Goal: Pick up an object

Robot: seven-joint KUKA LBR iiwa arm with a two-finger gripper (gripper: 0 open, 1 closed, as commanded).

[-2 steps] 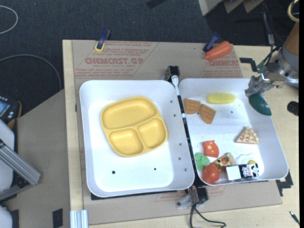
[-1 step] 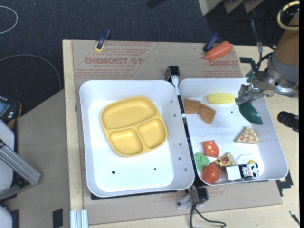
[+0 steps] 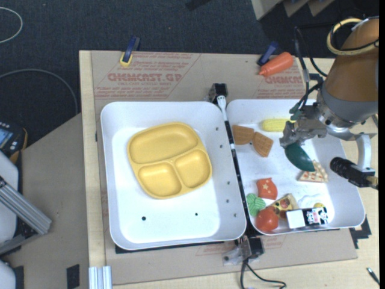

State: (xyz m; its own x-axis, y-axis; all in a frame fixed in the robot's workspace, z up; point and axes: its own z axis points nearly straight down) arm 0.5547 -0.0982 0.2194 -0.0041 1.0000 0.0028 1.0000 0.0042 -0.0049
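My gripper [image 3: 295, 136] reaches in from the right over the right bin [image 3: 349, 206]. A dark green oblong toy [image 3: 299, 156] lies directly under its tip and touches it or nearly so. Around it in this bin are a yellow corn cob [image 3: 274, 124], two brown bread pieces [image 3: 252, 139], a pizza slice [image 3: 313, 174], a red strawberry [image 3: 267, 188], a green leaf [image 3: 255, 204], a red tomato [image 3: 267, 220] and a white box [image 3: 296, 219].
The left bin [image 3: 120, 209] holds a yellow divided plate [image 3: 170, 159]. An orange carrot [image 3: 277, 64] and a blue and yellow clamp [image 3: 128, 52] lie on the cardboard behind the bins. A black part of the arm [image 3: 352, 170] juts over the right bin's right side.
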